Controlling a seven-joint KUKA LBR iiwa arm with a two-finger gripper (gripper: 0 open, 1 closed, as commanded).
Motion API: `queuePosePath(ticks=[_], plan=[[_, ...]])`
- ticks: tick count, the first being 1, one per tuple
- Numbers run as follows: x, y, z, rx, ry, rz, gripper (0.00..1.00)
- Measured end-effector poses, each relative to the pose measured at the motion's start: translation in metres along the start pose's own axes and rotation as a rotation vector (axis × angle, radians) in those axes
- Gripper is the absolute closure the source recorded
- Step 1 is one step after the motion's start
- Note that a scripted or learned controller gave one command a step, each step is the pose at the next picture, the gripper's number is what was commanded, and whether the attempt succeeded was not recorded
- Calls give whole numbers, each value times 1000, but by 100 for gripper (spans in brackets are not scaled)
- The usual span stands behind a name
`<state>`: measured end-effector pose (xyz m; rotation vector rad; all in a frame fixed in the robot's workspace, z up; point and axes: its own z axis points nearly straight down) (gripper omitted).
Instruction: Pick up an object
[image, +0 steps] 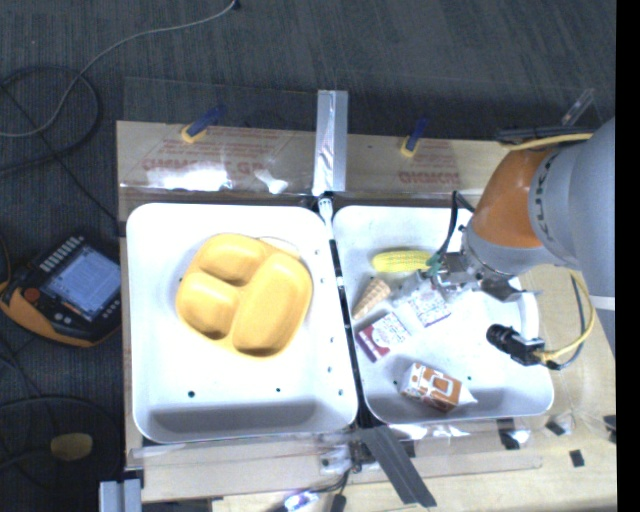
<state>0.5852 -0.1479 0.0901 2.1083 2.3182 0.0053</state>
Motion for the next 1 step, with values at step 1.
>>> queuePosePath(ticks=[1], plan=[[1,1,-10,-3,1,-2,100]])
